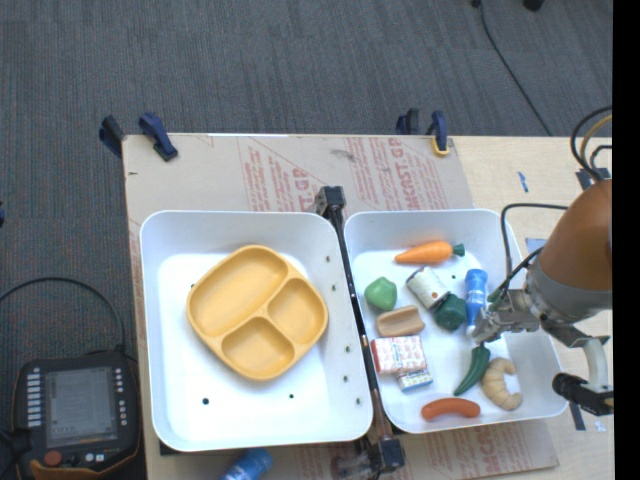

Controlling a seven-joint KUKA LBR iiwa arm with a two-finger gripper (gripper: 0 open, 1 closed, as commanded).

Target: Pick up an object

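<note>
The end effector, whose state I cannot tell, hangs in the right bin. Lower straight onto the green pepper, just at its 6 o'clock.

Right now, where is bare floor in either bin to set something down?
Left bin: white strips all around the yellow divided plate, widest along the near edge. Right bin: a strip behind the carrot; elsewhere crowded around the gripper.
</note>
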